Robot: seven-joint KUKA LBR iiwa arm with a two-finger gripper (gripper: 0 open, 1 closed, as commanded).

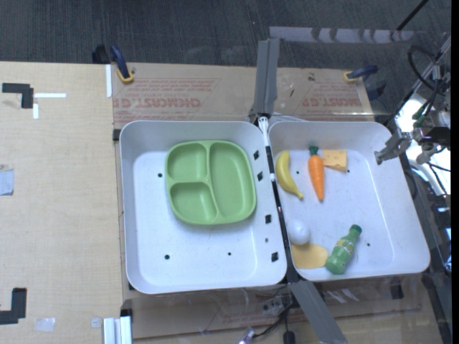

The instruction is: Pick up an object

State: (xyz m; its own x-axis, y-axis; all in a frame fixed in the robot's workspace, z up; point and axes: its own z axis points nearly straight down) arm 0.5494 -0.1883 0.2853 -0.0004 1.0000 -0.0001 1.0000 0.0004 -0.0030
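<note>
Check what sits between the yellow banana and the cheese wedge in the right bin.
The orange carrot with a green top lies between the yellow banana and the yellow cheese wedge, seen in the camera view.

The counter (pixel 50 213) is a pale wooden surface with black corner marks and strips of white tape on it. Behind the counter, at the top of the view, lies a dark grey carpeted floor (pixel 215 13). A brown cardboard sheet (pixel 193 95) with reddish printed lettering lies flat on the counter, clipped at its far corners by blue and orange clamps (pixel 118 63). A grey metal post (pixel 267 77) rises from the cardboard's middle. Even, soft light falls across everything.
</note>
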